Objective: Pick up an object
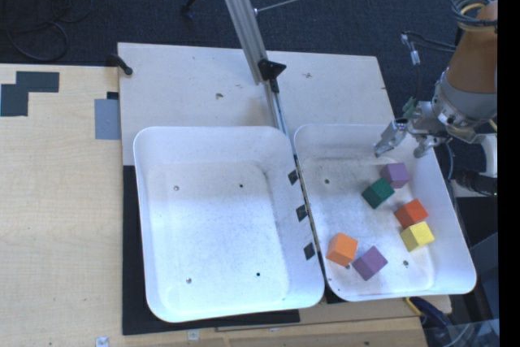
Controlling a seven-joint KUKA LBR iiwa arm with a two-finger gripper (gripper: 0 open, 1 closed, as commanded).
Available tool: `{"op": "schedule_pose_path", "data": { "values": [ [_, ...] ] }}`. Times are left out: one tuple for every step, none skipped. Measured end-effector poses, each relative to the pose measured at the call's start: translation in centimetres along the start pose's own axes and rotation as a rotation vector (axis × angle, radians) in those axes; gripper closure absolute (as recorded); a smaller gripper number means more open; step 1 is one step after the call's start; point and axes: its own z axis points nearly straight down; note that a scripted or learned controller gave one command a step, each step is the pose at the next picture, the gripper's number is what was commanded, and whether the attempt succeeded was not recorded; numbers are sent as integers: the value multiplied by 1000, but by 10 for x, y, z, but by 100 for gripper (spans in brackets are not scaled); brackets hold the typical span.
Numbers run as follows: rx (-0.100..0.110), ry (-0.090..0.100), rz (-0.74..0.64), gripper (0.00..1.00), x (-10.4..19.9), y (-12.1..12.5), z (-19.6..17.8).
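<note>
No brand, label or writing can be read anywhere on the bench. Two shallow white bins sit side by side: the left bin [162,175] and the right bin [455,272]. Six small blocks lie in the right bin. There are two purple ones, the upper purple block [396,173] near the bin's far right side and the lower purple block [370,262] near its front edge. There is one of each other colour: a green block [378,193] just beside the upper purple one, a red block [410,213], a yellow block [418,235] touching or nearly touching the red, and an orange block [342,249] just beside the lower purple one. The grey arm with its orange band reaches in from the right, its wrist bent down toward the far right corner of the right bin. The gripper [402,139] hangs above the bin's upper rim area, near the upper purple block but apart from it. Its two fingers are spread, with nothing between them.
</note>
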Motion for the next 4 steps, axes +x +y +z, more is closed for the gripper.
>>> {"op": "schedule_pose_path", "data": {
  "values": [
    [1,1,2,0,27,-29,6],
    [-4,1,10,0,-1,-59,111],
    [-4,0,12,0,-1,-59,110],
    [-5,1,3,0,57,-43,109]
  ]
}}
